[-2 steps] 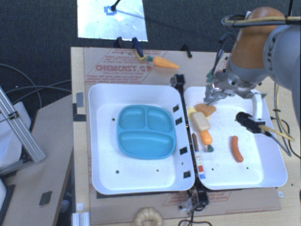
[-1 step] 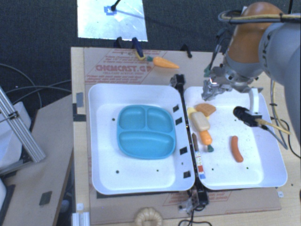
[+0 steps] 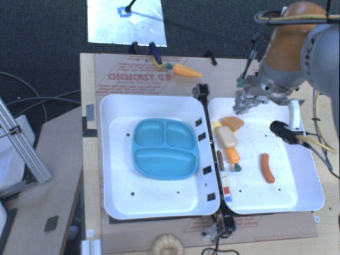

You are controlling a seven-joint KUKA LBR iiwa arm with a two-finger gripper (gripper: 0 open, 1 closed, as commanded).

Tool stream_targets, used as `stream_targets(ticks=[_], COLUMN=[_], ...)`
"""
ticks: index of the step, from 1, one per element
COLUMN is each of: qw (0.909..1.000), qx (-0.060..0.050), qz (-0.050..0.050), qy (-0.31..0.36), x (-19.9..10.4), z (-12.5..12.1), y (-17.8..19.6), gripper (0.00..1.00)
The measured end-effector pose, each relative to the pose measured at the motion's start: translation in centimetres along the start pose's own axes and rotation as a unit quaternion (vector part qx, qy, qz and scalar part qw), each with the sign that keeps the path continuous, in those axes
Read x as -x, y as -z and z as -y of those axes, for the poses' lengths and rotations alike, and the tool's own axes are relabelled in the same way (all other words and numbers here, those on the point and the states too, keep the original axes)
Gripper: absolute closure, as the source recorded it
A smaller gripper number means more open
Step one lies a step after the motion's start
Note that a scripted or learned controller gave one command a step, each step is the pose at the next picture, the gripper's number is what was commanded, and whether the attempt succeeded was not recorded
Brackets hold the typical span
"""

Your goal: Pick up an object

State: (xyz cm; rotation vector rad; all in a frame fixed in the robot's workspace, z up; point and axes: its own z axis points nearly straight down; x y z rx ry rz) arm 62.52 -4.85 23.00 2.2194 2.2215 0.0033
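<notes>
My gripper (image 3: 241,105) hangs over the back left corner of the right bin (image 3: 303,195), just behind a tan bread-like piece (image 3: 232,123). In front of that piece lie a cream block (image 3: 226,137) and an orange carrot-shaped toy (image 3: 232,155) with a dark tip. A red-orange sausage (image 3: 267,168) lies alone further right in the same bin. Nothing is seen between the gripper's tips.
The left bin (image 3: 117,195) holds a blue divided plate (image 3: 163,147). A thin brown stick (image 3: 219,159) lies along the right bin's left wall. Behind the bins an orange carrot toy (image 3: 185,71) rests on the cardboard sheet (image 3: 127,76).
</notes>
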Motion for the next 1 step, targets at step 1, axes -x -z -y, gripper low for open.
stream_targets(ticks=[1], qw=[1.0000], qx=[0.000], qz=[0.001], qy=[0.002], x=[-1.25], z=[-0.90], y=[-0.76], gripper=[1.00])
